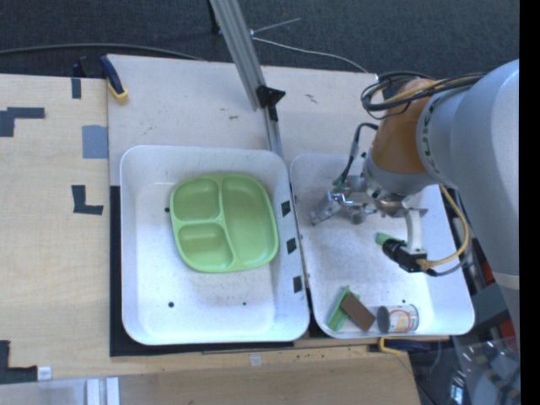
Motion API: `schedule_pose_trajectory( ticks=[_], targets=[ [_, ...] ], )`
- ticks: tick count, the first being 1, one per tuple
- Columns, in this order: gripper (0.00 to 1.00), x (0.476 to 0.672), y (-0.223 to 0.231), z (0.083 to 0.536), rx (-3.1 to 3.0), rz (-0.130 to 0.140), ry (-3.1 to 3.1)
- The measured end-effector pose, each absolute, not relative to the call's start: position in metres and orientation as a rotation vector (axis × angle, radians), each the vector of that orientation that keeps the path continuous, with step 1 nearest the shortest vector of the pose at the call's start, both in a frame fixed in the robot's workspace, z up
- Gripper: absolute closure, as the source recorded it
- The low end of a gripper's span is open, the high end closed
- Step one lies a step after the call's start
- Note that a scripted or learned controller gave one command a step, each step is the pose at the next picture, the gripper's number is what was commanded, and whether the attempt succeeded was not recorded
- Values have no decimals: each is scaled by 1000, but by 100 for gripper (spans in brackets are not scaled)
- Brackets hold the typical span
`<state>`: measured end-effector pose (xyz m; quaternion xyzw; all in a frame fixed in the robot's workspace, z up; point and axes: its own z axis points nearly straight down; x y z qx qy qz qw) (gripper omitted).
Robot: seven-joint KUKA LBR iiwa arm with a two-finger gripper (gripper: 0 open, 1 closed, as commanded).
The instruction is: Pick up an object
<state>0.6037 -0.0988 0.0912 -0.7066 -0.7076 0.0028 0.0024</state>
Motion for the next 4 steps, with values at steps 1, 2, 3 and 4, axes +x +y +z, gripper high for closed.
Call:
schedule_pose_trajectory(
  ticks=[1,2,3,4],
  targets=[
    [100,605,-98,105,-2215,3,-2223],
    [100,614,-91,158,-2221,-5,-2226],
    [100,615,-90,212,-2222,-5,-2226],
    [100,608,-33,206,-2212,1,-2227]
  ],
)
